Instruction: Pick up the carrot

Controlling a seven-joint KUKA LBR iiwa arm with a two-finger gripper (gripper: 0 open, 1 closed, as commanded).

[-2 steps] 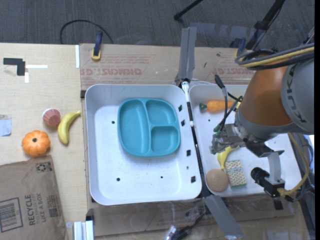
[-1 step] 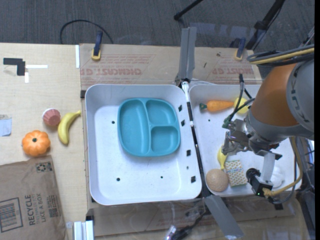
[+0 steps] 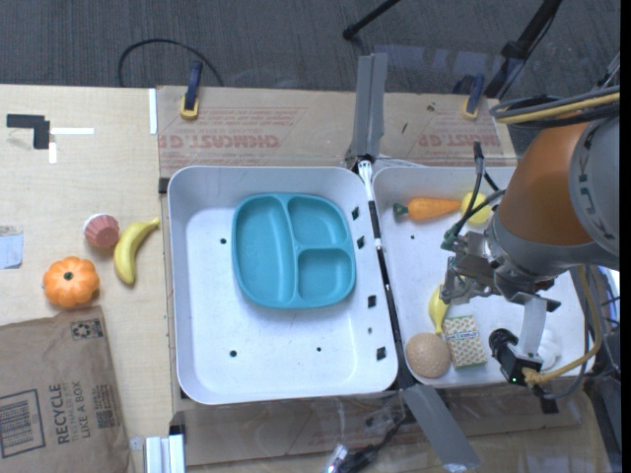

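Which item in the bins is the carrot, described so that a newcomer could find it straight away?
Look in the right-hand white bin, the one the arm reaches over, not the bin holding the teal divided plate. The carrot lies near that bin's far left corner. It is the lone orange, tapered thing with a green stub, unlike the tan egg-shaped object and the small packet at the near edge.
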